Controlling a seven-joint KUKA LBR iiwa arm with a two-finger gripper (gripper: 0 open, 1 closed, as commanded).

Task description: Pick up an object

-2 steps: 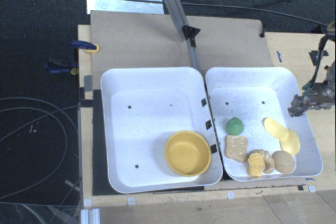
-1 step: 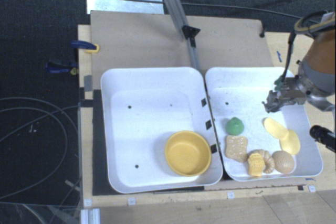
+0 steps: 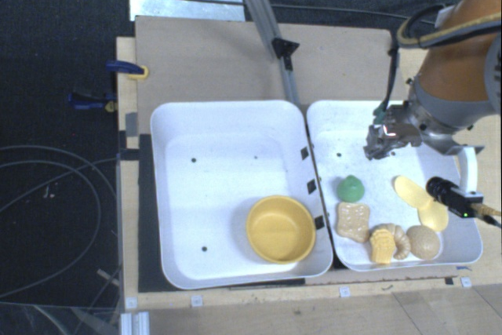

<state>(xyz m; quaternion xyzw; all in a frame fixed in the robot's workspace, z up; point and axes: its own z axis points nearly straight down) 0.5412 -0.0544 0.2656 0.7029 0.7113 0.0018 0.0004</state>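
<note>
1. The gripper (image 3: 382,143) is seen above the right bin (image 3: 329,118); whether it is open cannot be told (nothing visibly held).
2. A green piece (image 3: 351,187), cracker (image 3: 353,220), corn (image 3: 382,244) and banana (image 3: 420,200) lie grouped below it.
3. A yellow bowl (image 3: 280,228) sits in the left bin (image 3: 204,121).

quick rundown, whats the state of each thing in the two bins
yellow bowl: upright, in left bin, near its front right corner
green piece: loose on right bin floor
cracker-like piece: lying flat
corn cob: lying by the front wall
banana: lying flat
gripper: above right bin, holding nothing visible
</note>
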